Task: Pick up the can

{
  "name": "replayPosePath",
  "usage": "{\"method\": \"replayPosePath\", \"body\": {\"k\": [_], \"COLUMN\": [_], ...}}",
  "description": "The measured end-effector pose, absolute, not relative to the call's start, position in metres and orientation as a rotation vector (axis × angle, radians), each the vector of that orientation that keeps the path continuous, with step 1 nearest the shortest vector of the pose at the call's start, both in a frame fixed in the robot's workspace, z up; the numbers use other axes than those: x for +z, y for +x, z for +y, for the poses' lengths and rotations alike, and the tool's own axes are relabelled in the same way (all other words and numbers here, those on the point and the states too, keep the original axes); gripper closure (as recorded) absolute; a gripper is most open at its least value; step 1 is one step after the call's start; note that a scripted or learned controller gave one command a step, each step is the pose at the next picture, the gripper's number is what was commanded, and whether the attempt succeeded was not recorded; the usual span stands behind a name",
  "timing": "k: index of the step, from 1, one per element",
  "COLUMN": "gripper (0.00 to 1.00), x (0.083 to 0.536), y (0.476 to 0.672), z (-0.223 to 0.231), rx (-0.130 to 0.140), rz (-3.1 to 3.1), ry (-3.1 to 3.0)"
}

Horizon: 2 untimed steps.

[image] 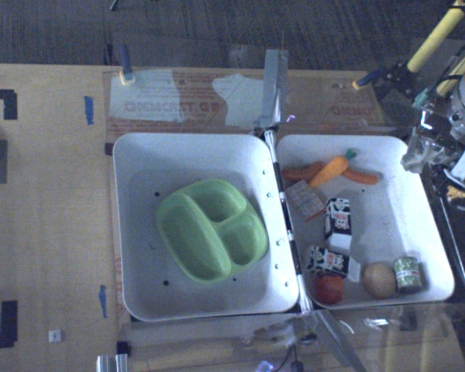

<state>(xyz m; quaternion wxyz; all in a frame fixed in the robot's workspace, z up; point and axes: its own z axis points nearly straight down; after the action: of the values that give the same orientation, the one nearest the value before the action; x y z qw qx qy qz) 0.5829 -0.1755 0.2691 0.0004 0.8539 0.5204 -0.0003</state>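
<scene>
The can [408,273] is small, with a green label and a pale top. It stands in the near right corner of the right bin [438,231], right next to a brown potato [379,280]. My gripper [420,155] hangs at the bin's far right rim, well behind the can and apart from it. Nothing shows in its grasp.
The right bin also holds an orange carrot [329,171], two red strips, a grey wrapper [304,200], two cow-print cartons [339,222] and a red tomato [330,287]. A green divided plate [211,229] lies in the left bin [132,169].
</scene>
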Motion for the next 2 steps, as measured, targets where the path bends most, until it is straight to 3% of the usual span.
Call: {"method": "replayPosePath", "body": {"k": [1, 2], "gripper": [1.0, 1.0], "x": [0.436, 0.446], "y": [0.647, 0.648], "z": [-0.181, -0.178], "rx": [0.0, -0.001], "rz": [1.4, 1.406], "ry": [2.811, 2.806]}}
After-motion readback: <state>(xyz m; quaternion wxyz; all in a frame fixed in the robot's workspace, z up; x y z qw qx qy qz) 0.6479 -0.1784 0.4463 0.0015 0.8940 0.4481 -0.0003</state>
